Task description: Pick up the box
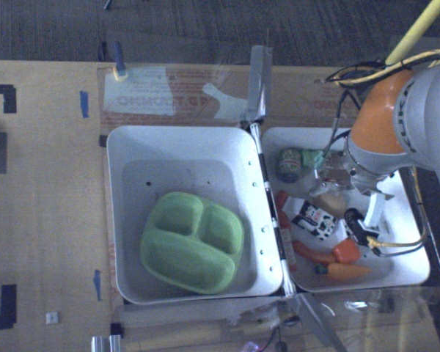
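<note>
The box [316, 221] is small, black and white with a printed pattern, and lies tilted near the middle of the right bin [414, 266]. My gripper [330, 193] hangs over the right bin just above and to the right of the box, close to its upper edge. The wrist hides the part of the bin floor beneath it. Nothing shows between the gripper and the box that tells of a hold.
A greenish can [288, 164] lies at the right bin's back left. A red chili [310, 253], an orange carrot [346, 271] and a small red-orange piece [346, 251] lie at the front. The left bin [125, 196] holds a green divided plate [193, 242].
</note>
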Tool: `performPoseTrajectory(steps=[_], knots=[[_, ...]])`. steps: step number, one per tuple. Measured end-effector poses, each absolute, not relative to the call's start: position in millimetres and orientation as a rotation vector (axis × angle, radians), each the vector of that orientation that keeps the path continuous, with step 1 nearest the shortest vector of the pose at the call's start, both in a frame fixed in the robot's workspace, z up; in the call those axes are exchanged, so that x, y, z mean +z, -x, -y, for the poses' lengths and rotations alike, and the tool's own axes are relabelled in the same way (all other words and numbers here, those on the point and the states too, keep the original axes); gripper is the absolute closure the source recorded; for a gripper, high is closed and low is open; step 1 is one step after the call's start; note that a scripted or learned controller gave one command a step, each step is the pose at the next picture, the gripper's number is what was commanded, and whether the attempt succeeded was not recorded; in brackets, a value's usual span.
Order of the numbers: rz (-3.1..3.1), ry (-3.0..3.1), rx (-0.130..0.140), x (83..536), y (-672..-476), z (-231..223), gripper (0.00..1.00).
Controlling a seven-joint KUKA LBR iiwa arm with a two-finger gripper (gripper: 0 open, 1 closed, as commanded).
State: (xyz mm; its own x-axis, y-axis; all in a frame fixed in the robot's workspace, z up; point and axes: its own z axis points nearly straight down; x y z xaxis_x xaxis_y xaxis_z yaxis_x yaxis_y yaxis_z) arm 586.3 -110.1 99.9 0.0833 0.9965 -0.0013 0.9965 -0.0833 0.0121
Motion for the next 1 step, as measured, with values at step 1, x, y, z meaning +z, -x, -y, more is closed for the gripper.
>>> performPoseTrajectory(steps=[1], knots=[[-2.152, -2.288, 0.001, 185.2, -582.2, 42.0, 1.00]])
